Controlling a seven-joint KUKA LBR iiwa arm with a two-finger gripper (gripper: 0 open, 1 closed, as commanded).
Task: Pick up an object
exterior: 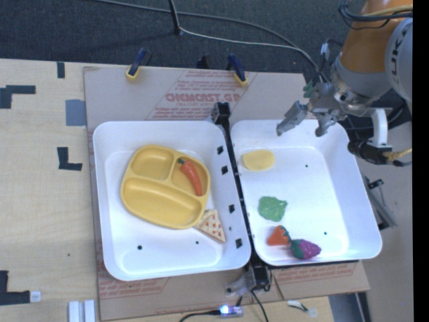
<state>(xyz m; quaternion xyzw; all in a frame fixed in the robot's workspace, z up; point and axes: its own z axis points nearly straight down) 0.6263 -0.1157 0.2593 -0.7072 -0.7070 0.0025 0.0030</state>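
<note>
Seen from above at a slant, the bench carries two shallow white bins side by side on a cardboard sheet, and the black divider [231, 180] where their inner walls meet serves as the landmark here. To the right of the divider lies the right bin [348, 200], and the gripper [303, 122] hangs over that bin's far edge, well right of the divider's upper end; its two fingers are spread apart with nothing between them, one pointing down-left and the other shorter one to its right. The grey arm with its orange band [385, 5] rises behind it toward the upper right corner. Just right of the divider, near its upper half, sits a pale yellow flat piece [258, 159]. Farther down, still close to the divider, lies a green leafy piece [272, 208], and below that a red-orange strawberry-like piece [279, 236] touches a purple grape cluster [305, 249] at the near wall. Left of the divider is the left bin [110, 180], holding a yellow compartment plate [157, 196] with a red-orange pepper [192, 175] lying in its upper right compartment. A waffle-patterned wedge [213, 227] rests against the plate's lower right rim, just left of the divider. Two blue-and-yellow clamps [137, 64] grip the cardboard's far edge.
</note>
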